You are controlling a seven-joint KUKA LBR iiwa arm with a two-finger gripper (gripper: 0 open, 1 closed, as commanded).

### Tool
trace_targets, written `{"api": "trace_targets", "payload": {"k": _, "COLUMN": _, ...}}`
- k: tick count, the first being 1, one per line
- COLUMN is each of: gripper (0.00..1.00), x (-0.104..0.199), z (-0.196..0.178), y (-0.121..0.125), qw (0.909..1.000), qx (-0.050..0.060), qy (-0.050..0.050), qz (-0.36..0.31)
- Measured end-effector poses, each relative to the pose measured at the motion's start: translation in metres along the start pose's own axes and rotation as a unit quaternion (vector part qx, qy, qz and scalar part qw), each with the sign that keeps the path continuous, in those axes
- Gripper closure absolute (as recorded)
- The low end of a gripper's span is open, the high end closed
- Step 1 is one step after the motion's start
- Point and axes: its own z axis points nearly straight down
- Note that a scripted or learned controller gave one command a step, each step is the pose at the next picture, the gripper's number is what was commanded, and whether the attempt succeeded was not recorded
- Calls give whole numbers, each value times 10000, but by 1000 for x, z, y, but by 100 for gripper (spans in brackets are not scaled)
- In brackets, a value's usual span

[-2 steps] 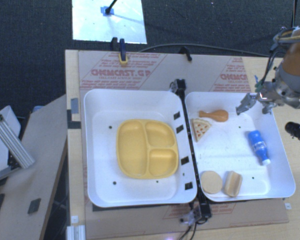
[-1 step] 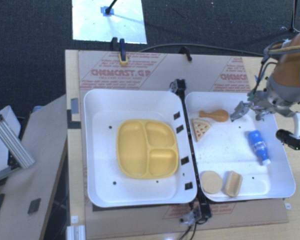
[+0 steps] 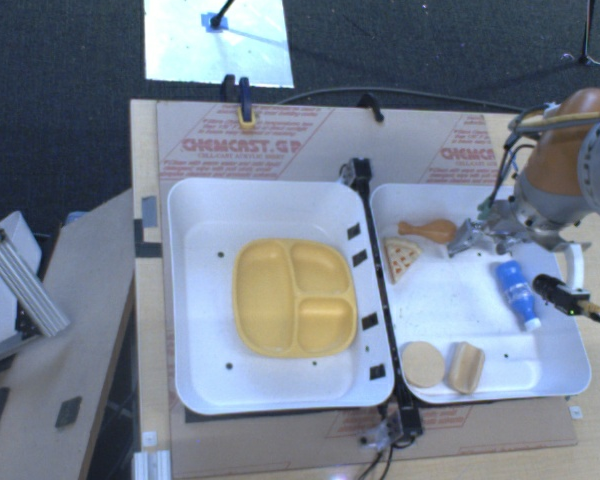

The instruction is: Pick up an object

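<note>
Camera view: blue bottle (image 3: 517, 292), cap seemingly toward lower right.

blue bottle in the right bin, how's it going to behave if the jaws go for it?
The blue bottle lies on its side on the flat floor of the right bin, so a nudge across its width will likely roll it. It looks like smooth plastic, probably slippery and light. Its rounded body may squirt out unless gripped across the middle.

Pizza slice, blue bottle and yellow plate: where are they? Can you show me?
pizza slice (image 3: 401, 258): camera view, middle of the topping.
blue bottle (image 3: 516, 290): camera view, middle of its blue body.
yellow plate (image 3: 263, 286): camera view, floor of its big left compartment.
</note>
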Motion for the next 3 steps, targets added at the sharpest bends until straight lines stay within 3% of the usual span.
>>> {"api": "trace_targets", "payload": {"k": 1, "gripper": 100, "x": -1, "z": -14, "y": 2, "qw": 10000, "qx": -32, "qy": -9, "qz": -3}}
{"api": "trace_targets", "payload": {"k": 3, "gripper": 100, "x": -4, "z": -122, "y": 2, "qw": 10000, "qx": -41, "qy": -13, "qz": -7}}
